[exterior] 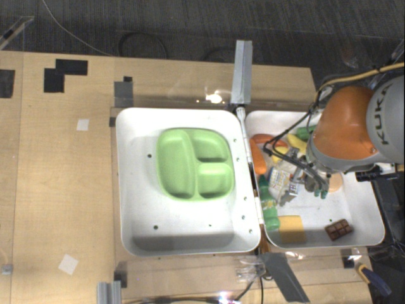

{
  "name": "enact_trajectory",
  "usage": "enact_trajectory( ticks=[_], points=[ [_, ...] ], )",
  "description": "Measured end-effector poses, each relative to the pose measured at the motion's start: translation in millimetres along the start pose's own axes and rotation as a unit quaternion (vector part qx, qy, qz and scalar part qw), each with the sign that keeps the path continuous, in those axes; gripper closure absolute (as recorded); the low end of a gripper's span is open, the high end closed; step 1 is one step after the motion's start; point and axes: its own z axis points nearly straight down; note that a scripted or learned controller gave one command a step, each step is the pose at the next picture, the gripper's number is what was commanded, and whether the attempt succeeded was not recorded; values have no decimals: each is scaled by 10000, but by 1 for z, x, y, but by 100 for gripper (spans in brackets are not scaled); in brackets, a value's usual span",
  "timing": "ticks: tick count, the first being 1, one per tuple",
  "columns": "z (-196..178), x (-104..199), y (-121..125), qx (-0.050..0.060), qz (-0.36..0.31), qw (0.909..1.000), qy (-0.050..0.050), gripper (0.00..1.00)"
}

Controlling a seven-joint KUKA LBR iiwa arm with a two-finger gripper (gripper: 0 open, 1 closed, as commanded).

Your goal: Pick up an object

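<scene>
My gripper (pixel 286 183) is down in the right bin (pixel 364 230), over its left half, among a cluster of small objects. The arm's orange band (pixel 342 128) hides much of the bin's upper middle. Around the gripper lie an orange object (pixel 259 152), a yellow banana-like piece (pixel 296 141) and a green piece (pixel 271 217). A yellow block (pixel 291 227) rests near the front wall, and a brown chocolate-like bar (pixel 338 230) lies at the front right. What sits directly under the gripper is hidden.
The left bin (pixel 136 233) holds a green divided plate (pixel 193 163). A metal post (pixel 242 68) stands behind the wall between the bins. Cables (pixel 278 145) run along the wrist. Wooden bench (pixel 57 189) extends to the left.
</scene>
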Motion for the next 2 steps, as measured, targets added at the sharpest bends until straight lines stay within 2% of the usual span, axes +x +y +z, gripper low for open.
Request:
enact_trajectory(
  ticks=[1,2],
  points=[
    [-1,13,-2,-10,-213,9997,-72,0],
    [2,-8,0,30,358,9993,56,0]
  ],
)
